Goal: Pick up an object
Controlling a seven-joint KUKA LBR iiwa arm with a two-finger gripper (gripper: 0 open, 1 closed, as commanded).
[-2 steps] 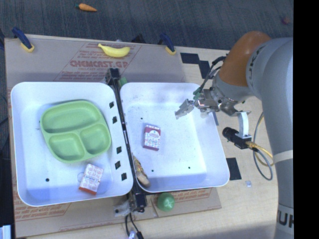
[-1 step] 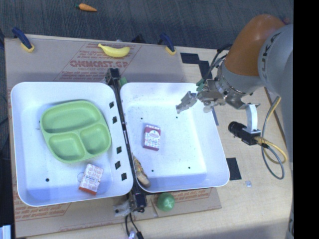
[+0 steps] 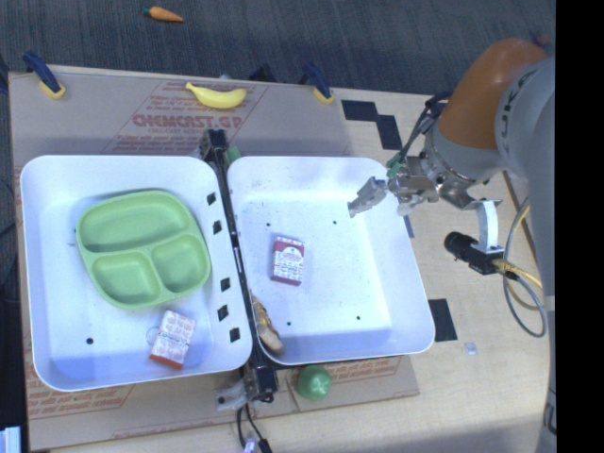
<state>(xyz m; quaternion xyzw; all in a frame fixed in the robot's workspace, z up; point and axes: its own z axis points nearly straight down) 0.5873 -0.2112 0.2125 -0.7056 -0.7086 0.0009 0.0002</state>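
Round green ball [image 3: 314,382] sits on the cardboard at the near edge, just outside the right white bin [image 3: 401,281]. Inside that bin lies a small red-and-white carton [image 3: 287,260], well apart from the gripper [image 3: 370,196], whose finger spread I cannot tell; nothing visibly held.

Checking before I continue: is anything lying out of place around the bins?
Yes. A banana lies on the cardboard behind the bins, a green ball sits in front of the right bin, and an orange piece lies on the floor.
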